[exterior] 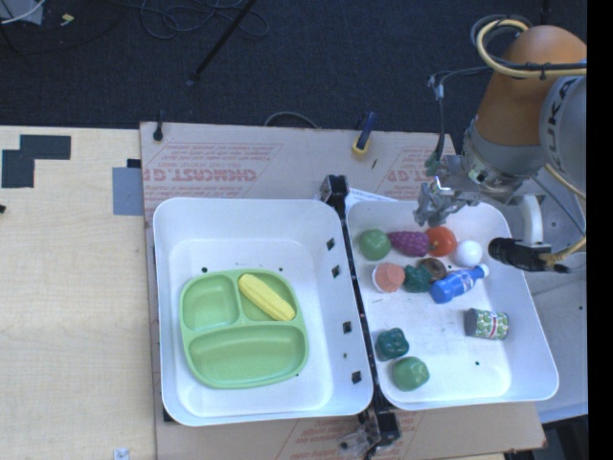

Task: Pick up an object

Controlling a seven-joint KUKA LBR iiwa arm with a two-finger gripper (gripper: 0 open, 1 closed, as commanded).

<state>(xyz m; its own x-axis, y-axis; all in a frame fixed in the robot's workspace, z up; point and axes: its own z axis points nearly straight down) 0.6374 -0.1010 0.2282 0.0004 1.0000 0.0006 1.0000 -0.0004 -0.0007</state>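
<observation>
My gripper (434,206) hangs over the back of the right bin (522,372), just above the red tomato (442,241) and the purple grapes (409,242). Nothing shows between its fingers. Around them in that bin lie a green round fruit (374,244), a white ball (468,253), a pink disc (388,277), a dark teal piece (419,278), a blue bottle (457,284), a small can (488,324), a dark green pepper (391,343) and a green lime-like fruit (410,373).
The left bin (172,228) holds a green divided plate (244,353) with a yellow corn cob (266,297) in its upper right compartment. A raised black-clipped divider (347,286) separates the bins. The right bin's front right part is bare.
</observation>
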